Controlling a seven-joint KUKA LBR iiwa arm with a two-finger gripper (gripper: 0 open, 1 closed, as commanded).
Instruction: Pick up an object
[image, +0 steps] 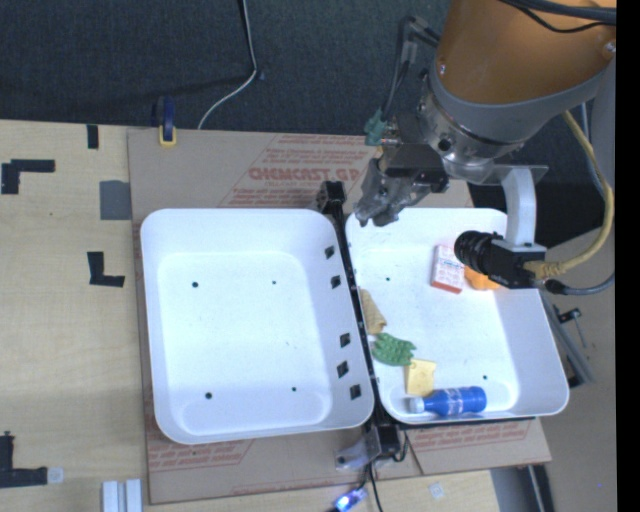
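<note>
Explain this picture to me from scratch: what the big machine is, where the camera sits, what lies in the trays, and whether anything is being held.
The picture comes from one fixed camera above a bench, looking down at a slant. The large grey and orange machine at the top right is a robot arm, moved by a program whose job is to pick up an object. Its tool hangs over the far edge of the right bin. Nothing shows between its tips, so I would not say it holds anything. Two shallow white bins sit side by side on cardboard. The left bin shows just its white floor. In the right bin lie a small red and white box, a tan piece, a green piece, a yellow piece and a blue bottle near the front wall.
</note>
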